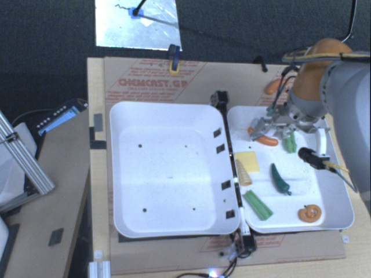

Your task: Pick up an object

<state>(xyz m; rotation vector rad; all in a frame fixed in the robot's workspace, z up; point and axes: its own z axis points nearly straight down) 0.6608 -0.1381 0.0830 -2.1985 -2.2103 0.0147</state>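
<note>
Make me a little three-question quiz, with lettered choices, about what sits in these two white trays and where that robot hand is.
1. Where is the gripper?
A. Over the left bin
B. Over the far part of the right bin
C. Off the bench

2. What colour is the square block near the divider?
A. Yellow
B. Blue
C. Black

3. How does the orange sausage-shaped piece stand to the gripper?
A. Lifted high, clear of the bin
B. Lying in the bin just beneath it
C. Lying in the left bin

Answers: 1 B, the gripper hangs above the right bin at its far end. 2 A, the square block is yellow. 3 B, the orange sausage-shaped piece lies on the bin floor right under the gripper.
</note>
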